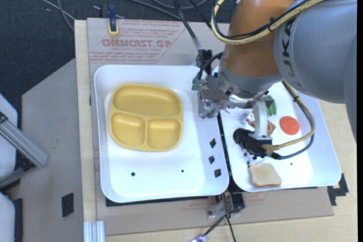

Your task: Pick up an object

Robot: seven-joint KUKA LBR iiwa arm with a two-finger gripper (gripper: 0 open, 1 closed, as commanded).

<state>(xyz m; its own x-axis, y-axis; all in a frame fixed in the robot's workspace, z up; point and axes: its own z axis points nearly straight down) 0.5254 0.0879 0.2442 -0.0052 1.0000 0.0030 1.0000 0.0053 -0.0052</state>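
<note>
Your grey arm with the orange wrist band (258, 25) hangs low over the right white bin (323, 170). Its gripper (211, 103) sits near the rim between the bins, and you cannot tell its grasp state. The candidates lie loose in that bin: a tan bread-slice toy (265, 175) and an orange round piece (289, 124). I judge nothing lifted yet; the whole pick remains.
</note>
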